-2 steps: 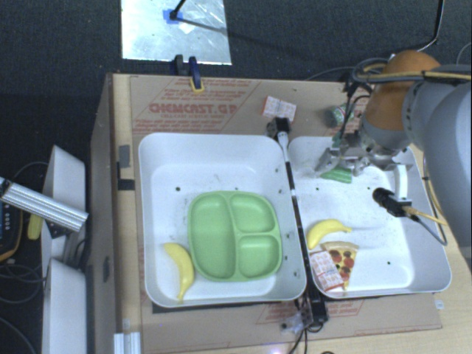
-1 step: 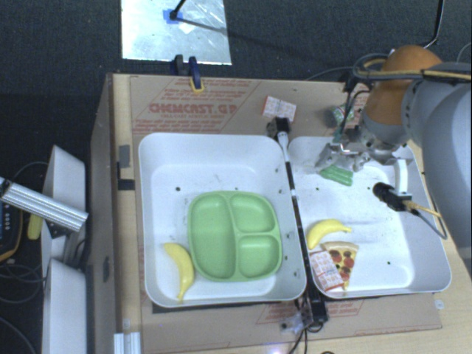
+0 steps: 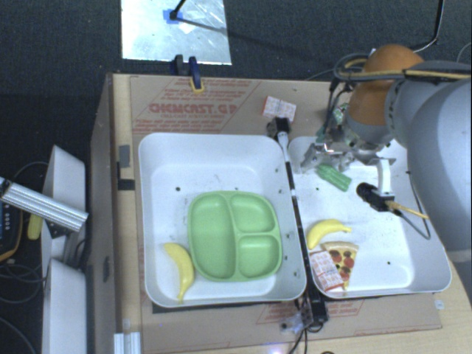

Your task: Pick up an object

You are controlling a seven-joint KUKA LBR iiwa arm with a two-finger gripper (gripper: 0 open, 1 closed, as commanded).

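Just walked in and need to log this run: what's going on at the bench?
The grey arm reaches in from the right, its gripper low in the far left corner of the right bin, right beside a small green object. Whether it grips that object cannot be told. A banana and a toy pizza slice lie at that bin's front left. The left bin holds a green divided plate and a second banana.
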